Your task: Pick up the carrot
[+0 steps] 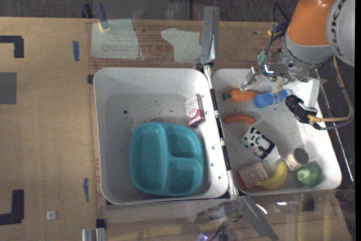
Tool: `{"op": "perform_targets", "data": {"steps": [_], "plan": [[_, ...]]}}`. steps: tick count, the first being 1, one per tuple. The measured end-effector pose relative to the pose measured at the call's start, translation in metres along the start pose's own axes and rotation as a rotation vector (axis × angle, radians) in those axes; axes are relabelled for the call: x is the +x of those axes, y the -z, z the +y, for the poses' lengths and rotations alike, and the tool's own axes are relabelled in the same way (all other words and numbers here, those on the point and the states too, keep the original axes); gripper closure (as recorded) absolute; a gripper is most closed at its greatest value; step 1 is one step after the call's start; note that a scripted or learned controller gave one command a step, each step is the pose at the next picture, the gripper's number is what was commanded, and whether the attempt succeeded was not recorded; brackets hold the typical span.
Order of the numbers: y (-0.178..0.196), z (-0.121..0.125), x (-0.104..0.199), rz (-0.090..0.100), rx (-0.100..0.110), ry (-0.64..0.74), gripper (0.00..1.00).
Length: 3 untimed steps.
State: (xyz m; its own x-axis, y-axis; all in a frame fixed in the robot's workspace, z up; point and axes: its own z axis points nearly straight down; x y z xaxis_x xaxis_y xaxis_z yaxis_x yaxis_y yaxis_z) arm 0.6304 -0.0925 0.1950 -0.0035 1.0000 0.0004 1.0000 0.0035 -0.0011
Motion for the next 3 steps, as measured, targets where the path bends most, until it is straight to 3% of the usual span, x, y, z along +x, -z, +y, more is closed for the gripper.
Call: {"op": "perform_targets", "data": {"steps": [1,2,3], "plan": [[-0.098,0.025,-0.005,-0.003,-0.026,0.079,0.00],[-0.008,0.037,0.010,-0.001,-0.005,0.021,0.00],[-0.108,0.038,-0.017,-0.001,-0.004,0.297,0.00]]}}
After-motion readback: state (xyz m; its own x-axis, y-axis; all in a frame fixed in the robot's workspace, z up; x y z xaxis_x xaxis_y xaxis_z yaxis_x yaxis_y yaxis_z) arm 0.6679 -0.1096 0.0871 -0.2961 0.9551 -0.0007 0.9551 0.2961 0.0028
